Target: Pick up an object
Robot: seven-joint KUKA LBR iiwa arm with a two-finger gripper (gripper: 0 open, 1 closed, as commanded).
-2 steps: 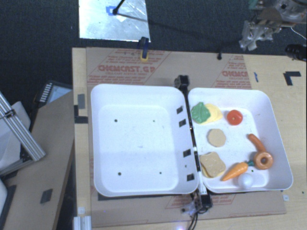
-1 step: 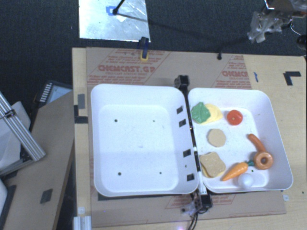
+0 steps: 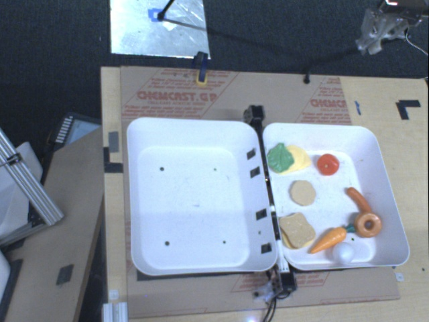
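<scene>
Gripper: the gripper (image 3: 383,24) sits at the top right of the camera view, above the dark floor beyond the bench; whether it is apart or together cannot be told, the picture being too blurred there.
Held: nothing is seen in it.
Right bin: the right bin (image 3: 385,180) holds all the objects; it lies below and slightly left of the gripper in the view, well apart from it.
Left bin: the left bin (image 3: 188,193) lies farther off to the left.
Nearest object: the red tomato (image 3: 328,164) lies closest to the gripper, near the bin's far wall; round, no long axis.
Beside it: the green leafy piece (image 3: 280,157) touches a yellow piece (image 3: 299,159).
Carrot: the carrot (image 3: 327,240) lies at a slant, tip toward lower left, thick end toward the donut (image 3: 367,224).
Sausage: the sausage (image 3: 356,198) slants from upper left to lower right, its lower end just beside the donut.
Others: a round cracker (image 3: 302,193), a bread slice (image 3: 297,230) and a white ball (image 3: 343,251).
Judgement: the coming move likely calls for travel down and leftward into the right bin.
</scene>
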